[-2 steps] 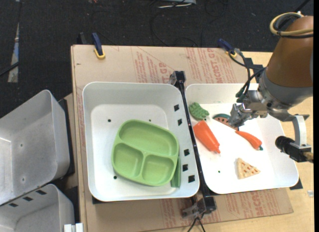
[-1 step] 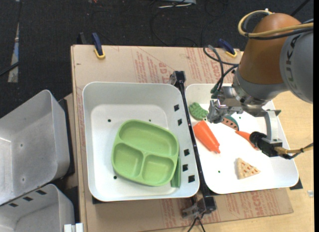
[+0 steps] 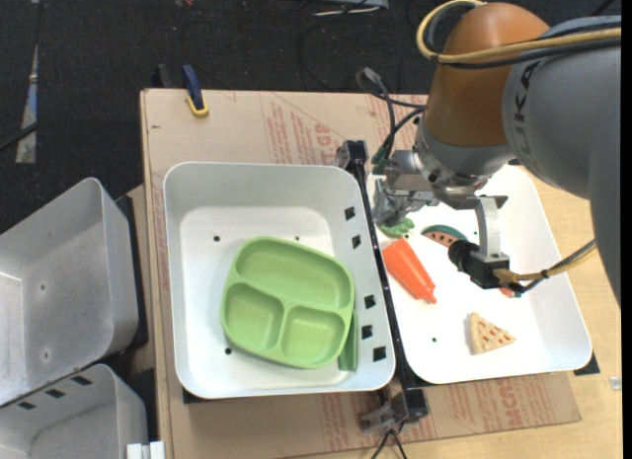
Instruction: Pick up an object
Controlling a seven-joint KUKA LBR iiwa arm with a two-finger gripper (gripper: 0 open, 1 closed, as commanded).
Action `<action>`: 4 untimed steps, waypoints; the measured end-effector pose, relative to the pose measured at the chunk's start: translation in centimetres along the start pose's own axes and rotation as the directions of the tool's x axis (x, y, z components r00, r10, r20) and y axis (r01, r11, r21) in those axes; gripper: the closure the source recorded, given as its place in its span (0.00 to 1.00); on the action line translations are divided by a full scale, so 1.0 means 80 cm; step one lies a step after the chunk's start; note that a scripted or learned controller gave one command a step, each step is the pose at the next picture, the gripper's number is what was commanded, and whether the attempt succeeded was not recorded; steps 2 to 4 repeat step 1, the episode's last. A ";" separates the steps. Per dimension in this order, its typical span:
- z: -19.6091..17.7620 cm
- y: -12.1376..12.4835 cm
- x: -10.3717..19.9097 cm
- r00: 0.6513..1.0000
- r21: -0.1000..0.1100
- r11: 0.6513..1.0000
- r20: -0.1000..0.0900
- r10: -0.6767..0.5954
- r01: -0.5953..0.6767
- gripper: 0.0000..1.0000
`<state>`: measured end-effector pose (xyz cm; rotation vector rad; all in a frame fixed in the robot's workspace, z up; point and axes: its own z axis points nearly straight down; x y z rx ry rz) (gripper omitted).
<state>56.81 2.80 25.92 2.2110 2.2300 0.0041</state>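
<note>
1. Two white bins sit side by side on the tabletop (image 3: 247, 116).
2. The left bin (image 3: 188, 200) holds a green tray (image 3: 288, 301) with three sections. The tray lies flat.
3. The right bin (image 3: 553, 348) holds an orange carrot (image 3: 409, 269), a pizza slice (image 3: 488, 334) and a small watermelon slice (image 3: 442, 237).
4. The carrot lies near the wall between the bins. The pizza slice lies apart from it, closer to the front.
5. The grey and orange arm (image 3: 484, 82) reaches over the right bin.
6. The gripper (image 3: 400, 212) hangs low at the back left of that bin, just above the carrot.
7. I cannot tell if it is open or closed, or if it holds anything.
</note>
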 end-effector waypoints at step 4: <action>0.010 0.030 0.049 1.000 0.000 1.000 0.001 0.002 -0.002 1.00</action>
